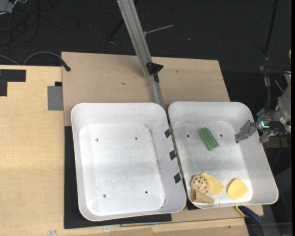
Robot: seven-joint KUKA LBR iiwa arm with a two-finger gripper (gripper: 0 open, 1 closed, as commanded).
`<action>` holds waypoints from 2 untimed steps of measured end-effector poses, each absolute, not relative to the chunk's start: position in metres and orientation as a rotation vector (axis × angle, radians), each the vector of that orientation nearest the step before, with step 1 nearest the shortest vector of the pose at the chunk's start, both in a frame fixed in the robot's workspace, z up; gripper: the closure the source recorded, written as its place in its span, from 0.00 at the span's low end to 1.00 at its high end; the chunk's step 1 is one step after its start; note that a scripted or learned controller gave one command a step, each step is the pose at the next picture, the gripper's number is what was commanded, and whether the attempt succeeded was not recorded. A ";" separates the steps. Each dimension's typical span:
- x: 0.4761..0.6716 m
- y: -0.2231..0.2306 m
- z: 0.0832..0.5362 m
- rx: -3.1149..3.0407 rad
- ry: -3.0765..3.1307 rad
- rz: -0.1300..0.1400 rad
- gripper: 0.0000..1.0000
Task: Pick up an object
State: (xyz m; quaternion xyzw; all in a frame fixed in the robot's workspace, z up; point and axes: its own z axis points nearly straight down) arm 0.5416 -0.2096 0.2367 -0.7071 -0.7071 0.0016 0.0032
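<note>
Camera view: wooden bench (29, 132) bears two white bins (120, 161); dark floor beyond; jaws' state unclear.

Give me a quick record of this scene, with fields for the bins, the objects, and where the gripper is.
bins: left bin and right bin, side by side
right bin contents: green block mid-bin; yellow pieces and a brown dotted piece at the near edge
gripper: gripper over the right bin's right rim, apart from all objects
held: nothing seen between its fingers

Both bins (88, 117) look like matt, speckled white plastic, on a pale wood bench (103, 77) under a ribbed metal rail (137, 38).
</note>
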 end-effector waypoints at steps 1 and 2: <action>0.542 -0.210 0.239 -2.220 -2.219 0.001 0.00; 0.548 -0.215 0.181 -2.217 -2.216 0.006 0.00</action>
